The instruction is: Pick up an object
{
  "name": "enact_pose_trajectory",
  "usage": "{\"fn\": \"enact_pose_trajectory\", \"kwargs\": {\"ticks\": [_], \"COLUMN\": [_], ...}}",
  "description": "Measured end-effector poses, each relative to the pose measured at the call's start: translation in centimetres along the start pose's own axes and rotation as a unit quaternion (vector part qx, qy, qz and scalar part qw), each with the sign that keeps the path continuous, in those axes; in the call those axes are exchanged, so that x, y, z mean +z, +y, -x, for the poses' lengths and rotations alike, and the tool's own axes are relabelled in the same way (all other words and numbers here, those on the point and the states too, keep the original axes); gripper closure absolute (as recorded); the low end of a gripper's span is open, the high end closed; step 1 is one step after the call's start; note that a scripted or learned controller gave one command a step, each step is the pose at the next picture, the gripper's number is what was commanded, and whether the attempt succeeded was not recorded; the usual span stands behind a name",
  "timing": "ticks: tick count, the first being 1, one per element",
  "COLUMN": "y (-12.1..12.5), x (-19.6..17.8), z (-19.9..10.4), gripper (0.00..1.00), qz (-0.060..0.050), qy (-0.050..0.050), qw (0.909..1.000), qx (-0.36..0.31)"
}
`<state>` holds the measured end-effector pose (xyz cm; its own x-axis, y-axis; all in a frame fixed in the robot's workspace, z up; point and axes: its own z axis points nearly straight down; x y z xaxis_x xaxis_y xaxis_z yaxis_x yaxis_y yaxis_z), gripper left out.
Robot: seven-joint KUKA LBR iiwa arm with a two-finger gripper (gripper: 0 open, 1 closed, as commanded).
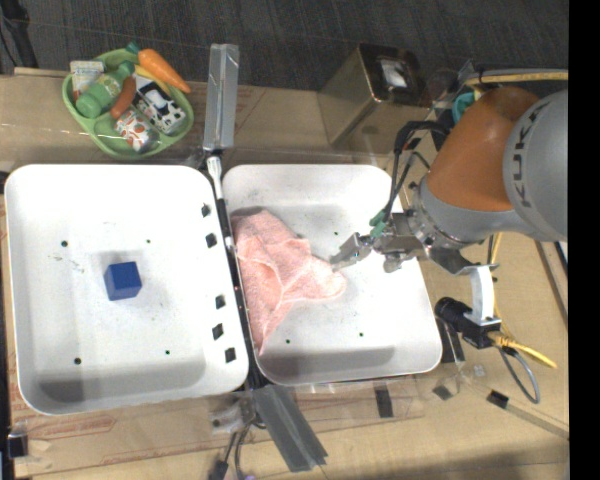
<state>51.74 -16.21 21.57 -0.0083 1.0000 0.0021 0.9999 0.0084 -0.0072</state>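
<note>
Bench bins (80, 348): blue cube (123, 279), pink cloth (280, 268)

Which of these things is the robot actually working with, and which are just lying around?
For the job:
gripper, at the edge of the pink cloth
pink cloth, in the right bin
blue cube, in the left bin

Just lying about, outside the bins:
green bowl of toy food
brown box

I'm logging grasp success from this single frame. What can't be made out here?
- Camera view: whether the gripper touches the pink cloth; the contact spot is too small and blurred.
- Anything beneath the pink cloth, hidden by its folds.
- Part of the right bin, its right wall, covered by the arm.
- Print on the toys in the green bowl, too small.
</note>
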Motion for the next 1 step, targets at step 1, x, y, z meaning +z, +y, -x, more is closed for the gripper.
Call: {"fn": "enact_pose_trajectory", "kwargs": {"ticks": [1], "y": [-0.6], "x": [10.3], "z": [-1.77], "gripper": [0.0], "qz": [0.0], "qy": [0.0], "qw": [0.9998], "qx": [-0.022]}}
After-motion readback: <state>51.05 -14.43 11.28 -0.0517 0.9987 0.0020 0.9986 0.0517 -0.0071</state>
